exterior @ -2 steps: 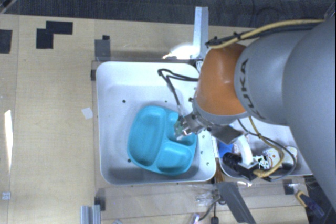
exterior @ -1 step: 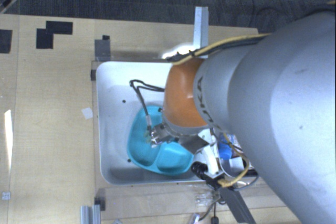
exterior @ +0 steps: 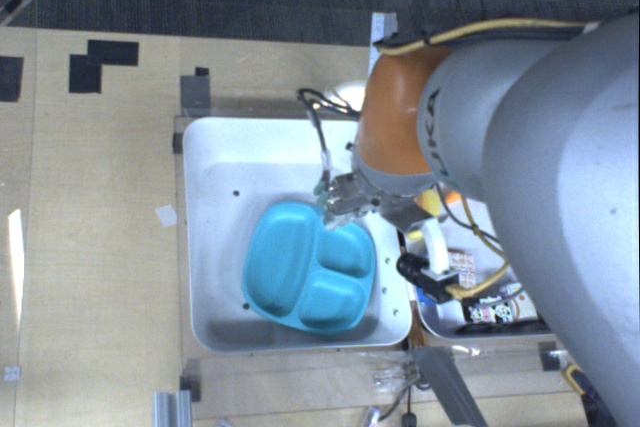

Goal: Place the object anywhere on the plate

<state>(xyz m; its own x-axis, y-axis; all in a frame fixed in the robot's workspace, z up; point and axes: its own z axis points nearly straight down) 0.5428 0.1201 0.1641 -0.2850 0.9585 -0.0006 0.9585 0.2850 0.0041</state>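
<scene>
Blue plastic marked the goal: a three-part plate [exterior: 300, 280] lay flat in the left bin [exterior: 212, 215], one large well on its left side and two smaller wells on its right. It sat toward the bin's near right corner, with bare white floor above it and to its left.

The grey arm [exterior: 540, 115] came in from the right, its orange band [exterior: 395, 115] above the wall between the two bins. The hand [exterior: 338, 203] hung at the plate's upper right corner, over or just touching the rim by the upper small well. The wrist covered it from this angle, so I could not tell whether the hand was wide, narrow or holding the object, nor which thing the object was.

The right bin [exterior: 432, 323] was largely under the arm. A patterned packet [exterior: 463, 265] and a small yellow piece [exterior: 437, 200] lay in it, near the dividing wall.

The coming move seemed to turn on one relation: nearly all of the plate lay down and to the left of the hand, toward the near edge of the counter [exterior: 90, 215]. If the hand did carry the object, a release at the rim risked it tipping off onto the bin floor, so a short shift down-left over a well looked safer. If it carried nothing, the loose things lay the other way, to the hand's right.
</scene>
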